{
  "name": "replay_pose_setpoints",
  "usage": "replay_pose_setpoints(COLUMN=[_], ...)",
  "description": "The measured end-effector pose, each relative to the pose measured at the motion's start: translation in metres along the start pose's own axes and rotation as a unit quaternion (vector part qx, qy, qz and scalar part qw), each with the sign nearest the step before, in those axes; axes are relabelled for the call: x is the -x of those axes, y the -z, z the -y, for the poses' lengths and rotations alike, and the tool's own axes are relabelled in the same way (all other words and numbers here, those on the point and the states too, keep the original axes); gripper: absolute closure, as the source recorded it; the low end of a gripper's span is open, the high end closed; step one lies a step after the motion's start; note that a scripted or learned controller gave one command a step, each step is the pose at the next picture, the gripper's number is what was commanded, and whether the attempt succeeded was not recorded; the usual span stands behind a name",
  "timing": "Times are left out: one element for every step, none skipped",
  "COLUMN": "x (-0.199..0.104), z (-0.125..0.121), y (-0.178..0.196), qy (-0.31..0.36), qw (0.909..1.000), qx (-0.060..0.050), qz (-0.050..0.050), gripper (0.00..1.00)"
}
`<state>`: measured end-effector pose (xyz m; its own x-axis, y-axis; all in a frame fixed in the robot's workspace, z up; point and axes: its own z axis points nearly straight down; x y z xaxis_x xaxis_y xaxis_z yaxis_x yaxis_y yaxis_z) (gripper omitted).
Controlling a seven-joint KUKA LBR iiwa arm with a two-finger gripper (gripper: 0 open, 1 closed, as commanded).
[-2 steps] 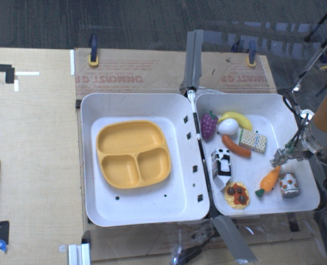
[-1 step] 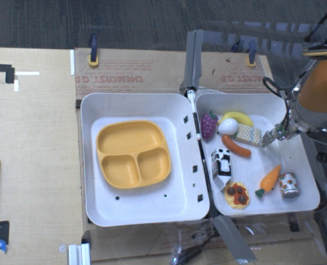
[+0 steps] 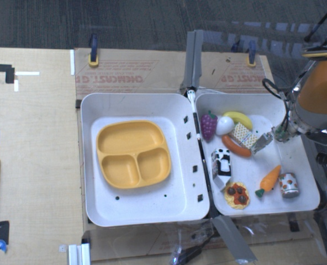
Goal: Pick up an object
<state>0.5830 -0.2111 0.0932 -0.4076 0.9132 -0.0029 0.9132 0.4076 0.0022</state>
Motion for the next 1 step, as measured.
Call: replay_pose_setpoints(x=[-0.0317], z=[-0.0978], y=[-0.0006], qy=[0.014], qw=[0.9999], qx=[-0.001], qz=[0.000], gripper=[0.00])
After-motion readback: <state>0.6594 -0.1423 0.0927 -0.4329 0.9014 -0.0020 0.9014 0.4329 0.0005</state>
